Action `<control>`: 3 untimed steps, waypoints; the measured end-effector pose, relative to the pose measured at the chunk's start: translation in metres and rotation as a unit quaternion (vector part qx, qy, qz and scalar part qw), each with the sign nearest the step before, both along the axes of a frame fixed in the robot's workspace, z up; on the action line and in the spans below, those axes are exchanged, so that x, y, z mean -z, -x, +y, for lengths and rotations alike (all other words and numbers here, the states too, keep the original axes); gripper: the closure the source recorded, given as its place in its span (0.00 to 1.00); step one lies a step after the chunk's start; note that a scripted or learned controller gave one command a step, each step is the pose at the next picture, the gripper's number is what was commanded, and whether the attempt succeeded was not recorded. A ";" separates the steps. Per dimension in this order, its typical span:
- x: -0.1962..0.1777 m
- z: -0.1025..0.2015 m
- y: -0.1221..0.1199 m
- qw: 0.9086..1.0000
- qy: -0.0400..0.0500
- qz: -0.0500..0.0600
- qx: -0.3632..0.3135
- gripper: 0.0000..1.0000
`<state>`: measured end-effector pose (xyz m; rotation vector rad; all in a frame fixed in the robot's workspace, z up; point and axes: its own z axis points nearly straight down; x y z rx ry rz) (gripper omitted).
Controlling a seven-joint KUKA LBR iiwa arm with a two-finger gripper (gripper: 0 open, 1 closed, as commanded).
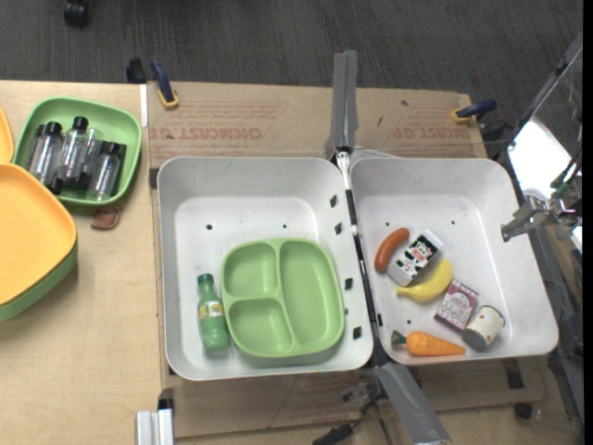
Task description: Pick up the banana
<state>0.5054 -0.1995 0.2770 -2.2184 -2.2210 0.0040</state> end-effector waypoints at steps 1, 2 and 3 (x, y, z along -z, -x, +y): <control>0.186 0.000 -0.001 0.998 0.000 -0.001 0.058 0.00; 0.184 0.073 0.026 0.991 0.000 -0.004 0.137 0.00; 0.177 0.072 0.027 0.990 0.001 -0.003 0.139 1.00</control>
